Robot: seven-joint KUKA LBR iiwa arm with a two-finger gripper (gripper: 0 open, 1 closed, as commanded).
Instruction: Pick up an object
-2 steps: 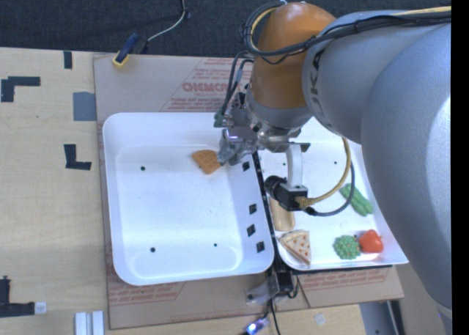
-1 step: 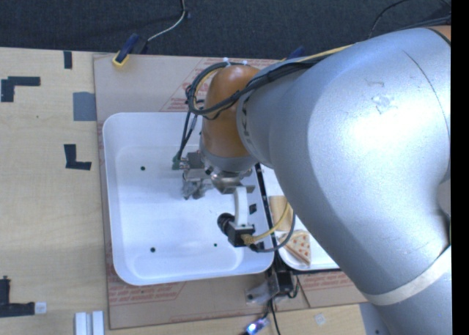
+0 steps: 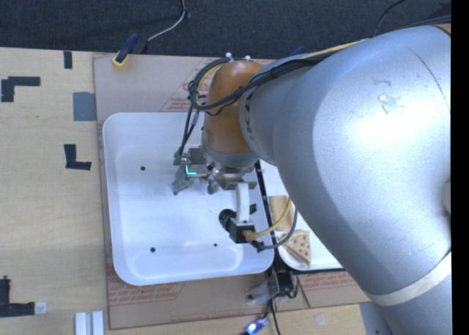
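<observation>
My gripper [image 3: 196,184] hangs over the middle of the left white bin [image 3: 121,201], pointing down. Its two grey fingers [image 3: 179,185] stand apart, with bare bin floor showing between them and nothing held. The orange band [image 3: 227,102] and the big grey arm cover most of the right bin. At that bin's near left corner, tan and orange flat pieces [image 3: 295,244] peek out from under the arm, well to the right of the gripper.
A black fitting with a yellow cable [image 3: 236,227] dangles from the wrist above the left bin's near right part. A yellow and blue plug on a cable [image 3: 125,50] lies on the bench behind the bins. Black tape marks [image 3: 75,157] dot the bench at left.
</observation>
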